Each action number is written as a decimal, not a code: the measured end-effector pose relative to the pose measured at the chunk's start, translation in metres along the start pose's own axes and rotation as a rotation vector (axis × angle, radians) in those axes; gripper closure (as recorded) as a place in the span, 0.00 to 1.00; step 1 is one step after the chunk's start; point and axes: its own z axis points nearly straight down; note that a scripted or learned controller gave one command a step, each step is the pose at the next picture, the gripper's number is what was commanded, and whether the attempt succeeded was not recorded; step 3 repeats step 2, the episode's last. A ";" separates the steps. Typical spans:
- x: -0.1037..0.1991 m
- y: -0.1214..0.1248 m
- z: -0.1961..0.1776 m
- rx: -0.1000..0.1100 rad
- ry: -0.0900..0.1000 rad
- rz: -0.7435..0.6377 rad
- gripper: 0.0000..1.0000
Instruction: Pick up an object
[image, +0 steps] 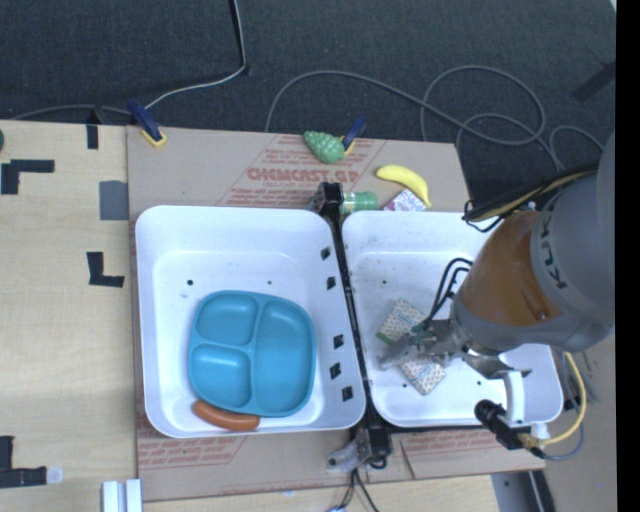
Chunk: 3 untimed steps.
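My gripper (412, 346) reaches low into the right bin (400, 250), its fingers lying over the bin floor between two patterned packets. One packet (400, 319) lies just above the fingertips. The other packet (424, 375) lies just below them. Neither packet is seen between the fingers. The grey arm with its orange band (510, 285) covers the right half of that bin.
The left bin (170, 235) holds a blue divided plate (251, 352) and a sausage (226, 416) at its front edge. Behind the bins on the cardboard lie a green toy (324, 145), a yellow banana (404, 181) and a small green bottle (358, 201). Cables trail behind.
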 end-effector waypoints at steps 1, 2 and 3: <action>0.000 0.000 -0.009 0.001 0.000 0.001 1.00; 0.068 0.039 -0.096 0.005 0.002 -0.001 1.00; 0.068 0.039 -0.096 0.005 0.002 -0.001 1.00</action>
